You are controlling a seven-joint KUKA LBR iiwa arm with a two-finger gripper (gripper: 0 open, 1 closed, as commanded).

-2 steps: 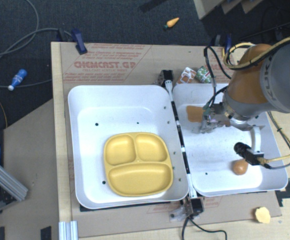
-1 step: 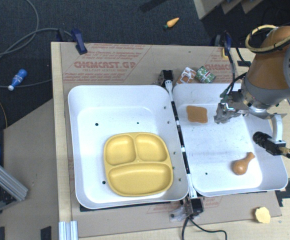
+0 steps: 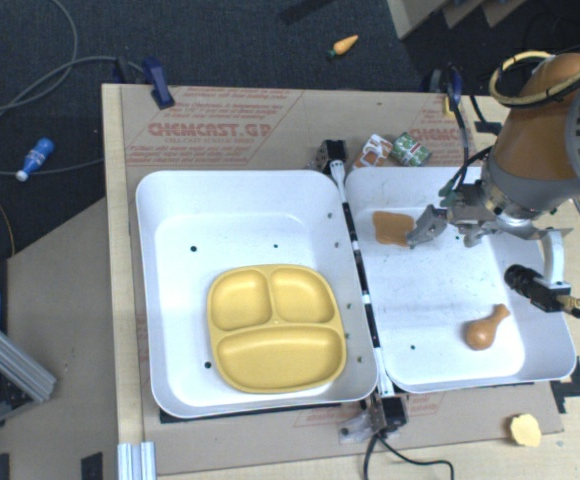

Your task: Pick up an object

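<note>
On the dark floor at far left lies a small blue bottle (image 3: 36,156), well clear of the bench and no part of the work. The left bin (image 3: 165,268) holds a yellow divided plate (image 3: 274,327) lying flat toward its near side, three compartments up, which looks like a place for picked items to be set down (a guess from the layout, nothing more). A black clip (image 3: 331,153) sits at the top of the seam where the two bins meet, likely there to keep them from sliding apart.

In the right bin (image 3: 420,358) there are two candidates for picking. A flat orange-brown piece (image 3: 392,228), toast-like in shape, lies near the bin's upper left corner, close to the seam. A brown drumstick-shaped toy (image 3: 484,329) rests well apart from it, toward the near right. The gripper (image 3: 428,227) hangs low just beside the flat piece's right edge, so that seems the chosen target. Its grey fingers merge with the wrist hardware here, and I cannot tell how far apart they stand or whether anything is between them; the piece appears to lie on the bin floor, not lifted.

Beyond the bin's top edge sit small crumpled packets (image 3: 395,149), and a yellow lump (image 3: 525,429) lies on the bench near the right corner.
</note>
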